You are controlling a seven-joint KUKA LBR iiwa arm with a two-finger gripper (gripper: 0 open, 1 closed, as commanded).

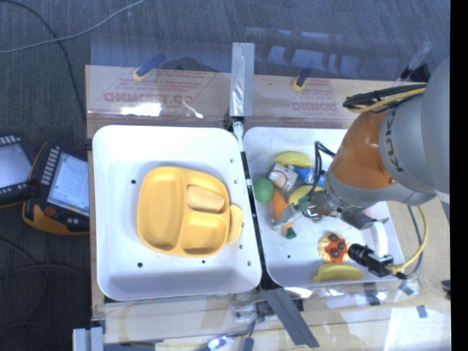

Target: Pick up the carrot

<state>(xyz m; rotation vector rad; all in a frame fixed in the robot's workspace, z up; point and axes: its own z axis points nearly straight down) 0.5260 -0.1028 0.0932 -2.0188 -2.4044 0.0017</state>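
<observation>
Bottom banana (338,273) sits closest; carrot (281,205) lies in the right bin (274,269), long axis running top-to-bottom, just left of the gripper (298,212). Can't tell how wide the fingers are.

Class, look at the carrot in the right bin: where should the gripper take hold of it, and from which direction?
Grip the carrot across its orange middle, probably from straight above. It lies flat, its green tip toward the bin's front; a green ball crowds its left.
</observation>
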